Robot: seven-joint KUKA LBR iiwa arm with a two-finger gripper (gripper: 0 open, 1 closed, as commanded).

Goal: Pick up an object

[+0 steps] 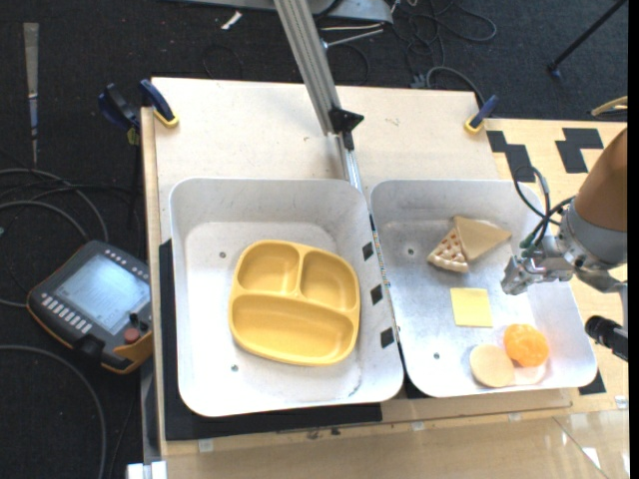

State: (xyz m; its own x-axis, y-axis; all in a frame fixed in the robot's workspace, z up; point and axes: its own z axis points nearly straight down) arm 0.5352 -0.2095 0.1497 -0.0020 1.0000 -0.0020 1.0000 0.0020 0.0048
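Toy food lies scattered across the right-hand white bin, none of it between the gripper's fingers. Nearest the camera, a pale round slice rests at the bin's near edge, touching an orange ball-shaped piece just to its right. A little farther in, a flat yellow square lies alone on the bin floor. Beyond it, toward the far side, a waffle-patterned wedge leans against a tan triangular piece. The gripper hangs at the right side of this bin, between the yellow square and the tan piece and apart from both; whether its jaws are spread or closed cannot be told from this angle. The grey arm reaches in from the right. In the left-hand bin, a yellow divided tray sits upright near the middle. A metal pole slants up from the far junction of the two bins.
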